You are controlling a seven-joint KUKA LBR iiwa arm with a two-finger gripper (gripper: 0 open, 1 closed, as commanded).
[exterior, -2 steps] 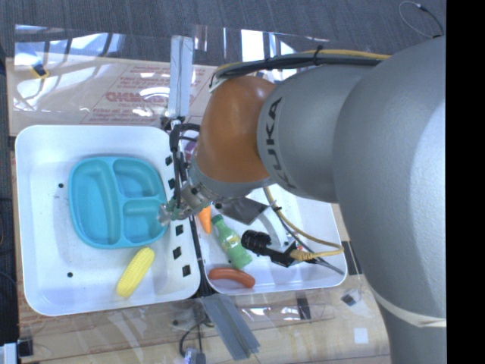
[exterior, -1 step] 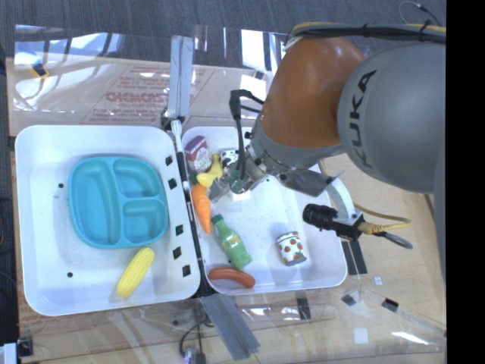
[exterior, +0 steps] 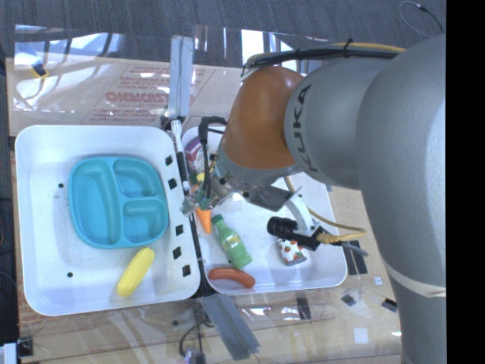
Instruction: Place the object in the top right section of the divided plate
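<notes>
A light blue divided plate (exterior: 95,196) lies in the left bin (exterior: 38,226), with nothing in its top right section (exterior: 140,179). My gripper (exterior: 203,199) hangs low at the left edge of the right bin (exterior: 326,279), close to the wall between the bins. The orange wrist band (exterior: 258,120) and the grey arm hide most of it. Just below the gripper lies a small orange carrot (exterior: 204,220); whether they touch is hidden. A green bottle (exterior: 232,243) lies right of the carrot.
A yellow corn cob (exterior: 135,271) lies in the left bin below the plate. The right bin also holds a reddish sausage (exterior: 232,277) near its front edge, a cake slice (exterior: 292,252), and a purple item (exterior: 194,154) partly hidden by the arm.
</notes>
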